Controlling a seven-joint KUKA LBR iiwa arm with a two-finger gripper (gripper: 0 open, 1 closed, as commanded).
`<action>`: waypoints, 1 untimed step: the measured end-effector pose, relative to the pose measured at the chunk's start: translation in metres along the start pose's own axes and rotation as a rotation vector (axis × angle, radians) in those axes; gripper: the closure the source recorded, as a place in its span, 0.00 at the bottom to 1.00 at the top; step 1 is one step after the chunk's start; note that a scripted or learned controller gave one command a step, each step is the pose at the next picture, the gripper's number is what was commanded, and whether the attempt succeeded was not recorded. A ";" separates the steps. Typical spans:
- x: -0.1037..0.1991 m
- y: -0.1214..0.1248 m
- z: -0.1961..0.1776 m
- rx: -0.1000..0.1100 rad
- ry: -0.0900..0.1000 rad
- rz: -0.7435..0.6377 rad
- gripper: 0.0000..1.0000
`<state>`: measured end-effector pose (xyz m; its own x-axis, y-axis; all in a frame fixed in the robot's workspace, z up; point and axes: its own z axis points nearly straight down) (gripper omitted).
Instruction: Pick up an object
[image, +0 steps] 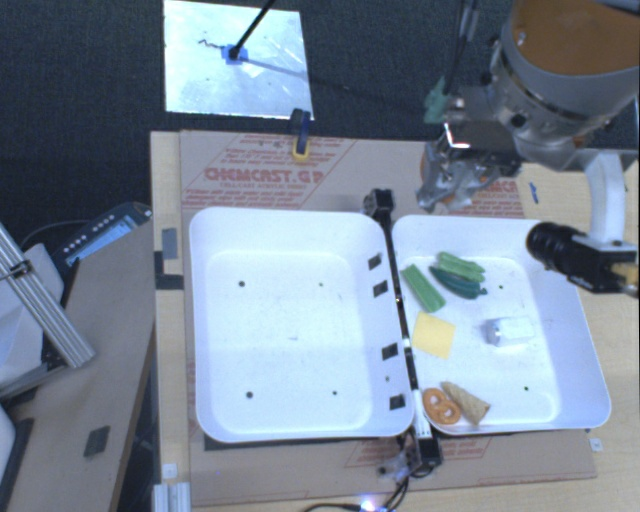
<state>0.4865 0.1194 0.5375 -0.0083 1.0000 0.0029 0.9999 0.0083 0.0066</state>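
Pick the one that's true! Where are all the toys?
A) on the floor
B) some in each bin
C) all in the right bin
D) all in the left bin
C: the yellow square, the green pieces, the pretzel and the small white block all lie in the right bin.

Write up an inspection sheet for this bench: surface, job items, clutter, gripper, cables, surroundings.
Surface: cardboard sheet under two white bins; left bin beside right bin.
Job's things: all in the right bin: green stick, dark green piece, yellow square, white block, orange ring, tan cone.
Clutter: yellow clip on the cardboard's far edge.
Gripper: gripper raised above the right bin's far edge, nothing seen in it.
Cables: small wires at the bins' near junction.
Surroundings: shiny plate on dark floor; metal rail at the view's left.
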 end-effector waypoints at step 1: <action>-0.127 0.044 0.020 0.005 -0.007 0.020 1.00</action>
<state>0.5316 -0.0069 0.5176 0.0113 0.9999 -0.0041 0.9999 -0.0113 0.0015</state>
